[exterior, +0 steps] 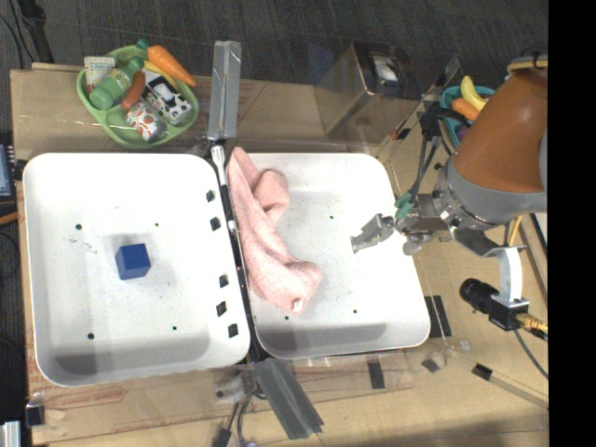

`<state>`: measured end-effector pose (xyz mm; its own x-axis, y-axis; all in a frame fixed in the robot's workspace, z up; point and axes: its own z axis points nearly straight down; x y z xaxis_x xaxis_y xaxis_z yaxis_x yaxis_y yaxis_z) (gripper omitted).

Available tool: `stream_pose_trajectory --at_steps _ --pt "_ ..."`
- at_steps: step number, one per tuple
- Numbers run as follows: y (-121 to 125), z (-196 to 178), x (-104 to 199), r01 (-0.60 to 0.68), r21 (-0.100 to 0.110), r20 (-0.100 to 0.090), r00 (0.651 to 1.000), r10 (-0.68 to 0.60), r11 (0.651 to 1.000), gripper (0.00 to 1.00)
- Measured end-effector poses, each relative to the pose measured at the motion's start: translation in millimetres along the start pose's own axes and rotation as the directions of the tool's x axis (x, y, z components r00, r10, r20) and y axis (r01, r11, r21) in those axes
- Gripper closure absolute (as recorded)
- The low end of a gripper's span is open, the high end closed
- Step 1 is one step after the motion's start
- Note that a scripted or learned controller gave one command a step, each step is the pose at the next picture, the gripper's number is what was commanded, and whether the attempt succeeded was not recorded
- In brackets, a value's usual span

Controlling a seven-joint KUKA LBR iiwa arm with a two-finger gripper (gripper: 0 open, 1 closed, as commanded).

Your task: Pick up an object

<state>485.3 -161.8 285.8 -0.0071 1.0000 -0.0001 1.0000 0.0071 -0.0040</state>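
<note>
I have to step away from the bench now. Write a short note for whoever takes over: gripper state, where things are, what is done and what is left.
Gripper: above the right side of the right bin, with nothing between its fingers; I cannot tell whether it is open or shut.
Pink towel: crumpled along the right bin's left side, lying on the floor of the bin.
Blue cube: on the floor of the left bin.
Done: nothing picked up yet.
Left: grasp and lift one object; the towel is the nearer one.
</note>
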Motion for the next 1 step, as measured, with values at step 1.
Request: stream_pose_trajectory --at_steps 1 --pt "37.0 82.0 59.5 0.052 0.002 0.0 0.999 -0.052 0.999 0.0"
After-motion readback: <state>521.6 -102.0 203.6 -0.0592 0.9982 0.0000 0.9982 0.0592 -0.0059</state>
